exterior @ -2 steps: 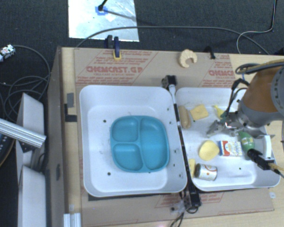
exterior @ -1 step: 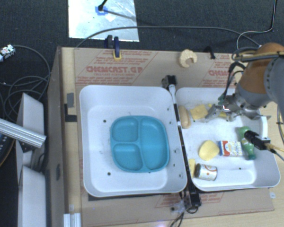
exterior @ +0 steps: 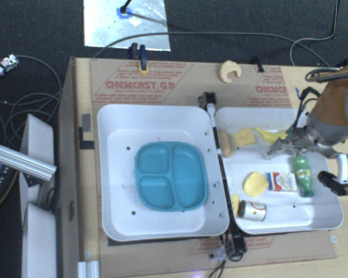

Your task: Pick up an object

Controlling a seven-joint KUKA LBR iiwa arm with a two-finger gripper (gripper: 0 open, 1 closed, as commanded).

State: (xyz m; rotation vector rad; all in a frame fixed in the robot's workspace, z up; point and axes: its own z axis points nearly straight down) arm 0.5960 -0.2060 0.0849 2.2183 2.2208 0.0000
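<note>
- The gripper [exterior: 285, 145] hangs low over the upper middle of the right bin [exterior: 330, 216]; its grey fingers splay leftward and downward, and whether they are spread or closed I cannot tell — nothing is seen between them.
- Just left of the fingertips lies a yellow banana [exterior: 269, 135], near the bin's back wall, close to the gripper but apparently not touching it.
- A pale yellow block [exterior: 243, 138] sits left of the banana, and a tan wooden cylinder [exterior: 224, 143] lies along the bin's left wall.
- Just below the gripper a green bottle [exterior: 303, 176] lies on the bin floor, cap end toward the gripper.
- A small red and white carton [exterior: 281, 182] lies beside the bottle on its left, touching or nearly so.
- A round yellow piece [exterior: 256, 184] lies left of the carton; below it a white can [exterior: 253, 211] lies on its side near the front left corner.
- The arm [exterior: 338, 112] enters from the right edge — orange band up top, grey wrist beneath it — and slants down and left into the bin.
- The left bin [exterior: 113, 149] bears a blue divided plate [exterior: 171, 175] at its middle, well apart from the gripper.
</note>
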